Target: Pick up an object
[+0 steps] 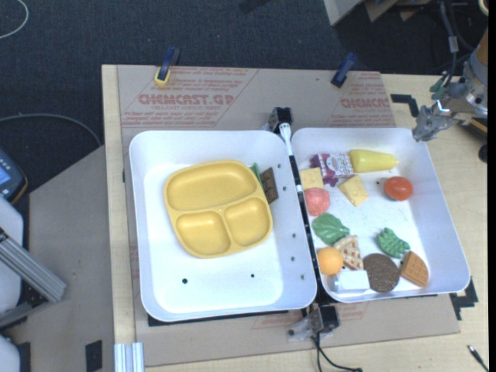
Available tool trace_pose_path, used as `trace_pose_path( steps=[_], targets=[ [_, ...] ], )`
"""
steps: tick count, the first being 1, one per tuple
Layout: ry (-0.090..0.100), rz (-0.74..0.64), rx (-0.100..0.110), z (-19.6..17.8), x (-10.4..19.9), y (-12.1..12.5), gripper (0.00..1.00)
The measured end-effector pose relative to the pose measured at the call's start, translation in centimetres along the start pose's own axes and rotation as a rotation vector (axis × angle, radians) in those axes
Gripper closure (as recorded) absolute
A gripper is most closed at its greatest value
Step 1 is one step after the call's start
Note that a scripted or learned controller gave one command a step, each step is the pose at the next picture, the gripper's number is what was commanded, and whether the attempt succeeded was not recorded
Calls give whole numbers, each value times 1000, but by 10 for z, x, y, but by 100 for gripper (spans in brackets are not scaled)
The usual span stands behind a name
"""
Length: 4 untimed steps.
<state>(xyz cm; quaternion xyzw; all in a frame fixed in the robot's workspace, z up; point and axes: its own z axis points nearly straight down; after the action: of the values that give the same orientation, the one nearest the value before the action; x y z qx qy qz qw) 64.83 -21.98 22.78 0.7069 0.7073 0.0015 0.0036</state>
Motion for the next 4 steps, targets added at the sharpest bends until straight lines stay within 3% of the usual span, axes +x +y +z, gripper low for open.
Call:
trace_pose_path(
  steps=[1,4],
  targets=[
    [6,-4,10,5,52,-19,100],
    [5,-5,11,-3,237,-55,100]
  ],
)
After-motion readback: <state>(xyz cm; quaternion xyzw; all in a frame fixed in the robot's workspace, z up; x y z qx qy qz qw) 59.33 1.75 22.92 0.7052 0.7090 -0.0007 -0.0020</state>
